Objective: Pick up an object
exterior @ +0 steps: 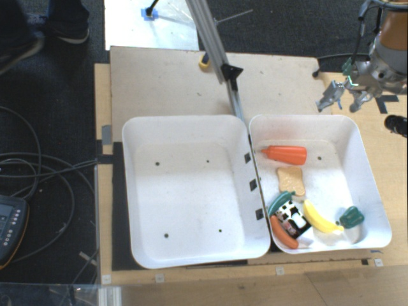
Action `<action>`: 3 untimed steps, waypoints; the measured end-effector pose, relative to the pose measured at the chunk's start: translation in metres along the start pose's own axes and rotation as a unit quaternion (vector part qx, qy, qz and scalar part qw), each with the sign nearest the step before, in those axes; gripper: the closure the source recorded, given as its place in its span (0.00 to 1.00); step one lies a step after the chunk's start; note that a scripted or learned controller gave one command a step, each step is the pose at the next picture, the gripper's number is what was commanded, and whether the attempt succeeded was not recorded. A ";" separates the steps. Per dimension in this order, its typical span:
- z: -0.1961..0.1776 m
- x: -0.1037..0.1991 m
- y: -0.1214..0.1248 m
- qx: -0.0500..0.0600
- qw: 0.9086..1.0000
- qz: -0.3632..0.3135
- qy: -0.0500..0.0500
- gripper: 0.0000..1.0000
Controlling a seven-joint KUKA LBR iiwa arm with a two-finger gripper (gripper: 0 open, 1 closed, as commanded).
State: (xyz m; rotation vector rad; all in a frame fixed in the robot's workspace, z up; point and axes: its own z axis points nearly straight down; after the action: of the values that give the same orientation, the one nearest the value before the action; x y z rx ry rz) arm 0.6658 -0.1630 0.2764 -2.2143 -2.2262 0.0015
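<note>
The right bin [357, 139] holds an orange bottle-shaped toy [286, 153] near its back, a tan bread slice [291, 180] below it, and a yellow banana [319, 218] at the front. A red sausage [283, 232], a black-and-white item [293, 217], a teal piece [278, 202] and a dark green item [351, 217] crowd the front. My gripper [344, 97] hangs above the bench just behind the right bin's far right corner, open, with nothing between its fingers.
The left bin [137, 132] sits beside the right one. A grey metal pole [213, 37] slants down to the divider between the bins. Cables [38, 171] and a device lie on the floor at left.
</note>
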 end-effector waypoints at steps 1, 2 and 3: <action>-0.002 0.000 0.001 -0.002 1.000 -0.001 -0.001 0.00; 0.047 -0.010 0.000 0.000 1.000 0.002 -0.001 0.00; 0.094 -0.019 0.000 0.000 1.000 0.003 0.000 0.00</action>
State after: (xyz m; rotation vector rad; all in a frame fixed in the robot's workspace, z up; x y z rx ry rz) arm 0.6653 -0.1820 0.1825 -2.2204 -2.2201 0.0035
